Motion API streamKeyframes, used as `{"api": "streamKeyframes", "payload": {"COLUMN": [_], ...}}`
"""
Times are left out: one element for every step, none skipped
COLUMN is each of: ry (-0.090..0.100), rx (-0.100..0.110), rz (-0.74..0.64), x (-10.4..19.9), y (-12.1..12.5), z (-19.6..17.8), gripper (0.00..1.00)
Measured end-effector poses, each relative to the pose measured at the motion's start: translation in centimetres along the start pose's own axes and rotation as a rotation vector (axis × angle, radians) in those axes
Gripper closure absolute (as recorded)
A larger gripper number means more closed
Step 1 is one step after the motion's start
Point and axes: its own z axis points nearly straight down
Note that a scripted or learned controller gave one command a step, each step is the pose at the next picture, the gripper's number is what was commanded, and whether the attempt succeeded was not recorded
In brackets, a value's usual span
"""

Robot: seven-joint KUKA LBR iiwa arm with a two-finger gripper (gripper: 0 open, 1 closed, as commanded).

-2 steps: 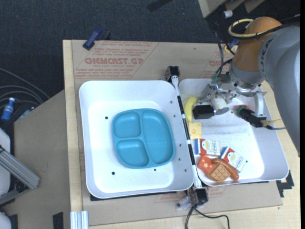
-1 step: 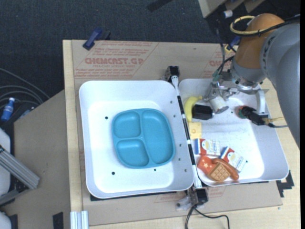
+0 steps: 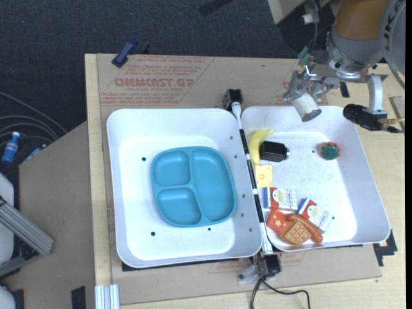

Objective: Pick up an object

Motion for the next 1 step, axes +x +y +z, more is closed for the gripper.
{"api": "streamKeyframes", "payload": {"ry": [0.001], "rx": [0.004], "rz": [0.000], "x": [3.57], "y": [-7.90], "z": [-1.76], "gripper": [1.00]}}
